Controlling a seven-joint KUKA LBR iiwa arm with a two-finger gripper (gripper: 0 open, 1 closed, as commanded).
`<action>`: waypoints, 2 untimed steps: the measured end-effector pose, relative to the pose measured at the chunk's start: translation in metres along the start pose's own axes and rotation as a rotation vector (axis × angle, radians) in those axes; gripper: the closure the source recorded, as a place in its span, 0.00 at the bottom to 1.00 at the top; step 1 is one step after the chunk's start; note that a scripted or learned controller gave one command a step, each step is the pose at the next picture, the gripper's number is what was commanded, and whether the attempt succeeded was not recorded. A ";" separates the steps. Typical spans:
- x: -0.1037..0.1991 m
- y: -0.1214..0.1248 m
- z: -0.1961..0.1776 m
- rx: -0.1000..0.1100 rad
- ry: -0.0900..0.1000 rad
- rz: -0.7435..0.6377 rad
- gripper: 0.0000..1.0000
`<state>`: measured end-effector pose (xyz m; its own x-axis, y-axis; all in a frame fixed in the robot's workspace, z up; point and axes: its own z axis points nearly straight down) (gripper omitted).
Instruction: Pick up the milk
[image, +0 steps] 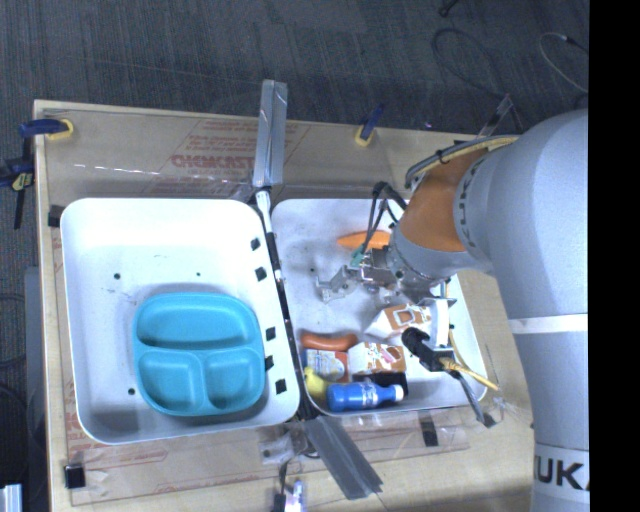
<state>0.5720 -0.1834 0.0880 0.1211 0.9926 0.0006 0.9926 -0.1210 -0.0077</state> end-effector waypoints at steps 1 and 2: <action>0.009 -0.002 0.001 0.002 0.001 -0.162 0.00; 0.009 -0.001 -0.006 0.006 0.001 -0.166 1.00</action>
